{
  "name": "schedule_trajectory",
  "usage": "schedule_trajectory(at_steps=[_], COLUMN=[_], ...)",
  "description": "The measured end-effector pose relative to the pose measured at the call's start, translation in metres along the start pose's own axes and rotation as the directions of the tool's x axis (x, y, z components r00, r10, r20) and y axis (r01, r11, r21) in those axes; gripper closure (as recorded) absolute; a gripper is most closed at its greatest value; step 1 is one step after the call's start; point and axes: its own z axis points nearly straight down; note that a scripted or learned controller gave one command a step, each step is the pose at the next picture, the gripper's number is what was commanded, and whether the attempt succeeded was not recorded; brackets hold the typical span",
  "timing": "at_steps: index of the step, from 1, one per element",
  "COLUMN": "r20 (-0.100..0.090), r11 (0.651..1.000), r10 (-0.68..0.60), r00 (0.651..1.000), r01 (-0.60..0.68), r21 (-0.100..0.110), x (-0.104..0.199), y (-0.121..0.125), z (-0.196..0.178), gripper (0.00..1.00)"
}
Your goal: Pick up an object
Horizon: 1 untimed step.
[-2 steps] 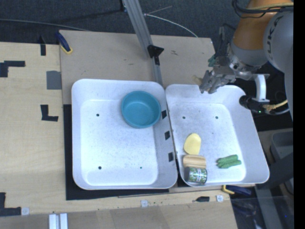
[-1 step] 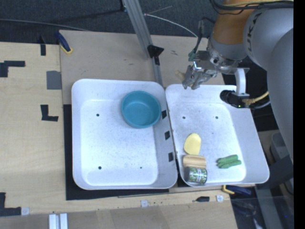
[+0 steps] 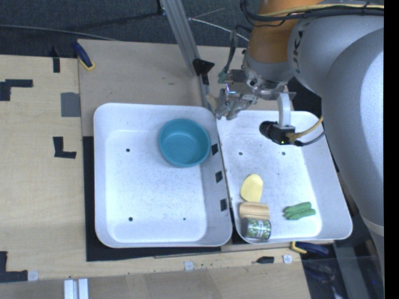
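The end effector (image 3: 229,108) hangs at the right bin's (image 3: 312,167) eleven o'clock corner, grip state unclear, probably staged above its objects.

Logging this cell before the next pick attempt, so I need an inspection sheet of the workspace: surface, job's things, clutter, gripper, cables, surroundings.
Surface: two white bins side by side, the left bin and the right bin, on a wooden bench.
Job's things: blue bowl upright in the left bin; yellow piece, green pod-like item and a small can-like item at the near end of the right bin.
Clutter: nothing seen.
Gripper: the gripper hangs over the far rim between the bins, nothing seen in it.
Cables: thin wires around the orange band; a yellow cable by the wrist.
Surroundings: black tape marks on the bench.
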Motion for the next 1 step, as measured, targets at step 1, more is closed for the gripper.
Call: schedule_trajectory(at_steps=[1], r20=[-0.001], r11=[1.0], r10=[0.0], r00=[1.0], r01=[0.0], r21=[-0.003], x=[0.0484], y=[0.0092], z=[-0.0068], gripper=[1.0])
